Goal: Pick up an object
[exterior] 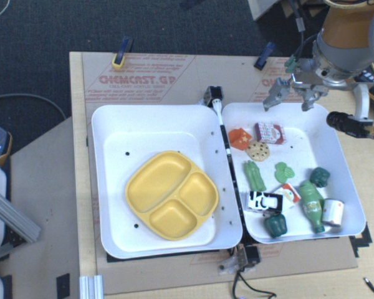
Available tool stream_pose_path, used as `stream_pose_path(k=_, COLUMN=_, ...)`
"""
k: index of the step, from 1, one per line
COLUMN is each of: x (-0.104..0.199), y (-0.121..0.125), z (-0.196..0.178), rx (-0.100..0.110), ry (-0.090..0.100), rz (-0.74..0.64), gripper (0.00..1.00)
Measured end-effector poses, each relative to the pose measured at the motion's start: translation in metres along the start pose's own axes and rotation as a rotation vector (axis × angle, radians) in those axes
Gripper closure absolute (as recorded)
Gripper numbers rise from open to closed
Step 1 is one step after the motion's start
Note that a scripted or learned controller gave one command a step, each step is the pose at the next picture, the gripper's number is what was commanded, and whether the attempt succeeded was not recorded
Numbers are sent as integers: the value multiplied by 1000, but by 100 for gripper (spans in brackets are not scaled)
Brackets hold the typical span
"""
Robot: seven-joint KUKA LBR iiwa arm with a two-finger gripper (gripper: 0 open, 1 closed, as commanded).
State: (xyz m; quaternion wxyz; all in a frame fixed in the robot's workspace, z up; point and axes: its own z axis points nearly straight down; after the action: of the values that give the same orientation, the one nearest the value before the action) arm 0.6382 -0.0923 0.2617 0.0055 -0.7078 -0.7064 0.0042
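Two spread, unladen jaws hang above the right bin (355,185), its small packet (268,132) just below.

Pretty clearly a robotics lab setup: a grey-and-orange arm (346,23) over a cardboard-topped bench (143,80) with clamps (120,53) on its far edge, two white bins (103,142), loose cables (25,98) on dark carpet.

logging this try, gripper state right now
gripper: open, holding nothing, above the far edge of the right bin.
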Motion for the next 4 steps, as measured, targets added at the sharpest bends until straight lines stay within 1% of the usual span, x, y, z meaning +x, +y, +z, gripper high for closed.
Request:
stream_pose_path(k=1, x=0, y=2, z=-7, rx=-13, ry=-1, rz=-2, gripper=0)
stream_pose_path(k=3, x=-16, y=13, z=99, rx=-6, ry=-1, rz=-1, gripper=0)
stream_pose_path(k=4, x=-17, y=10, z=161, rx=-11, ry=-1, rz=0, gripper=0)
